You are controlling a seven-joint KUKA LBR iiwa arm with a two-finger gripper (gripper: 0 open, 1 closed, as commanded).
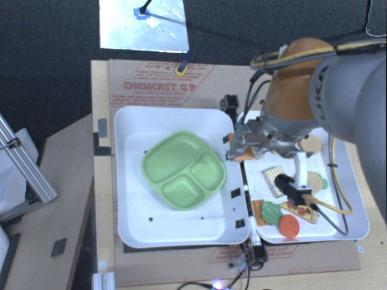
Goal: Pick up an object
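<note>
My gripper (240, 142) hangs over the left wall of the right bin (357, 219), close to the divide between the two bins. Just below it an orange-brown piece (243, 155) peeks out; whether it is held I cannot tell. In the right bin's front part lie a red tomato (289, 226), a green leaf (271, 211), a pizza-like slice (302, 212) and a speckled cracker (272, 179). A tan round piece (312, 145) sits further back, partly under the arm.
The left bin (130, 162) holds a green divided plate (183, 170) in its middle. The grey arm with its orange band (296, 83) covers the back of the right bin. A metal sheet (144, 17) lies beyond the bench.
</note>
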